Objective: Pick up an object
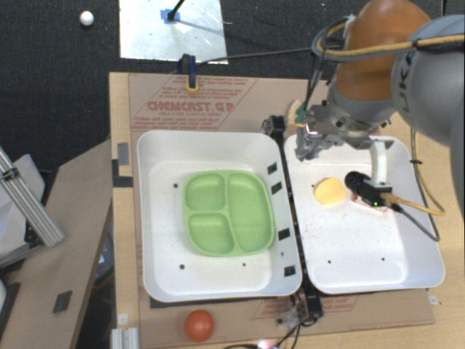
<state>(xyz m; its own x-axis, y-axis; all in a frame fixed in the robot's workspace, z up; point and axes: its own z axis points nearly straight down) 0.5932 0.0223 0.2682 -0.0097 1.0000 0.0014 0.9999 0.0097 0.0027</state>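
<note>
Claw [314,148] above the right bin's [378,267] far-left corner, finger spread indiscernible; yellow object [329,191] lies nearby, just toward the bin's centre, untouched.

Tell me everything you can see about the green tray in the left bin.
The green tray is pale green, looks like smooth plastic, and is a rounded square with three compartments: two smaller ones on the camera's left, one above the other, and a long one on the right. All three look empty. It lies flat, turned slightly askew, near the middle of the left bin, resting on its white floor. Nothing else touches it.
</note>
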